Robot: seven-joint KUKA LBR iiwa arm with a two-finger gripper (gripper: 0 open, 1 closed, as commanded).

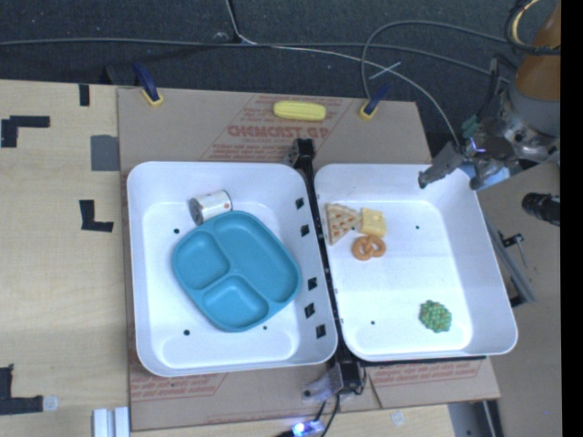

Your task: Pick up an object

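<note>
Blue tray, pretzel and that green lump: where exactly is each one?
Blue tray [235,271], camera view, on the ridge where its three compartments meet.
Pretzel [368,248], camera view, on the middle of its twisted loops.
Green lump [435,316], camera view, on the middle of its bumpy top.

Blue tray [236,269], green grapes [435,316]

Robot lab, clamped bench [55,244], cables [273,44]
</note>
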